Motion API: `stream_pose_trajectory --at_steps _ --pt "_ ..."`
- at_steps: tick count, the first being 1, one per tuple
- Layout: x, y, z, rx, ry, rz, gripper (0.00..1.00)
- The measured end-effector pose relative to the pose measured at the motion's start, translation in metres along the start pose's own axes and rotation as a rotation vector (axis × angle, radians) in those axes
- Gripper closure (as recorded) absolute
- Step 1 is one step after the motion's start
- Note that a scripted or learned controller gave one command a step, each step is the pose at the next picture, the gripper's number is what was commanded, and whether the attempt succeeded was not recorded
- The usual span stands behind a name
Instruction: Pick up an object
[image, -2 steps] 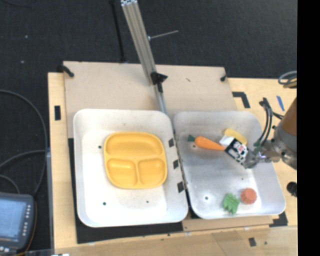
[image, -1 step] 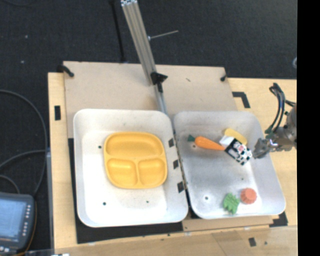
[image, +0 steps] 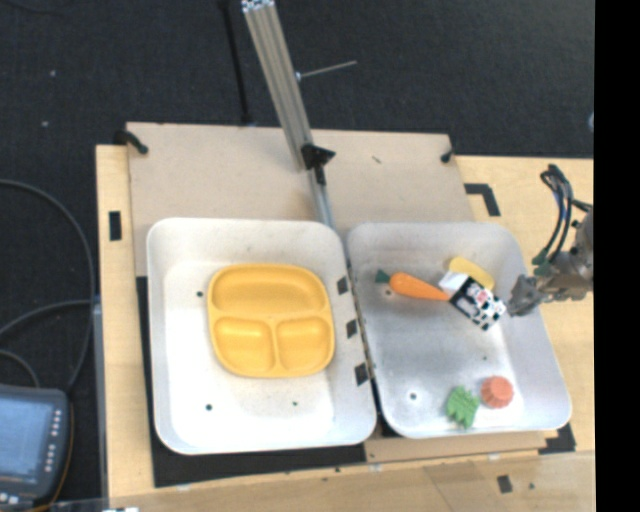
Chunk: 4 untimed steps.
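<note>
- A green leafy toy and a red round toy lie side by side in the near corner of the right bin, closest to the camera
- The left bin carries a yellow divided tray, well apart from the arm
- An orange carrot lies in the far half of the right bin; a yellow piece and a black-and-white block sit just beside its tip
- The gripper is low at the right wall of the right bin, just beside the black-and-white block; at this edge of the view it cannot be told whether the fingers are apart or together, and nothing is seen between them
- Likely target: the black-and-white block, possibly already touched
- Risk: the block crowds the carrot and the yellow piece, so a close may catch two items or push the block aside
- Risk: the nearby bin wall may foul one finger and spoil the grasp
</note>
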<state>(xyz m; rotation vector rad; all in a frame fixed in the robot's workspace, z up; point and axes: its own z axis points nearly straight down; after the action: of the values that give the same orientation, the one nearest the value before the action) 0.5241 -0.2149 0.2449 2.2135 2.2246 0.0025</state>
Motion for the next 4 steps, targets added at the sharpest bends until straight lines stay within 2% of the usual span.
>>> stream_pose_trajectory --at_steps 1,3,4 --pt "0.049 0.009 0.002 0.0 0.001 -0.002 1.0" --pt "0.151 0.051 -0.016 0.001 0.003 -0.003 1.0" --pt "0.192 0.065 -0.013 0.002 0.002 -0.002 1.0"
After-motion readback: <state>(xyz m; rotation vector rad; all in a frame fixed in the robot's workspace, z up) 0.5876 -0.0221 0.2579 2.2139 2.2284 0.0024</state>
